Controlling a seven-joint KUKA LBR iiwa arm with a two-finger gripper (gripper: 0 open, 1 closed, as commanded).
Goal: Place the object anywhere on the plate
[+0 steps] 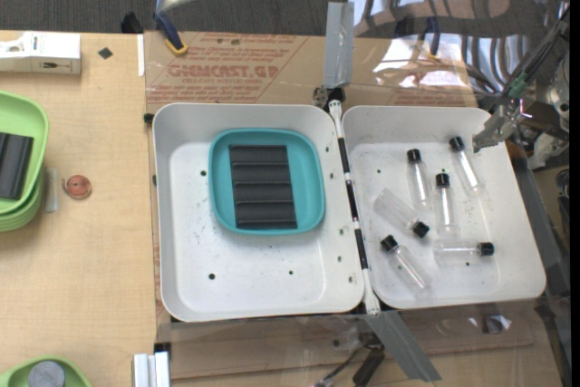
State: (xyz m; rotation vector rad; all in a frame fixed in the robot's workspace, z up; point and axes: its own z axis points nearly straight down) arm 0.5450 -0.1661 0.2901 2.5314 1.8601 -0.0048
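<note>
Camera view, and here we are over the two bins. The left bin (181,267) carries the plate (311,186), teal with rounded corners, sitting toward the bin's upper middle, and a dark ribbed pad (263,186) lies on it.

Over to the right bin (507,276), where the vials (418,181) are scattered, clear tubes with black caps, six as far as I can count. Two lie roughly upright in the picture near the middle, caps toward the far side. One lies at the upper right (465,166), tilted, with its cap close to the far corner. Two more lie lower left, slanting, one with its cap near the bin's centre. The last lies flat across the lower right, cap pointing right. All of them are in the right bin, and the divider stands between them and the plate.

And the gripper (489,136)? It hangs at the far right corner of the right bin, just beside the cap of that upper-right vial. Open or closed, I cannot tell from here, and nothing is visibly held.

Off to the left, green dishes (23,195) rest on the wooden bench (82,285).
</note>
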